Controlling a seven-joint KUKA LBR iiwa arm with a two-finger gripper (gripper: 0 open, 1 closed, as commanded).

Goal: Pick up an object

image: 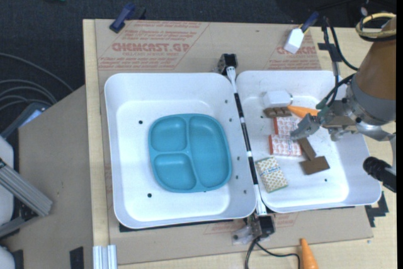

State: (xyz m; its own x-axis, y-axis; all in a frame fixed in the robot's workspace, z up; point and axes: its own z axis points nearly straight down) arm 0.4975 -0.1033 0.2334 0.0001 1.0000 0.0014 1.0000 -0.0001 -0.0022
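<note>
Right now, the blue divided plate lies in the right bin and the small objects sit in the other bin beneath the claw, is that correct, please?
Not quite: the camera view shows the blue divided plate in the left bin. The small objects, among them a red-and-white packet and a brown piece, sit in the other bin, beneath the claw.

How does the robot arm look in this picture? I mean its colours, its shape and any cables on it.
The arm enters from the right. It has a wide orange band, rounded like a cylinder, above a grey wrist section. The gripper below is dark grey metal and narrows toward the fingers. Black cables run along the arm's left side, and a yellowish cable loop sits above the orange band.
</note>
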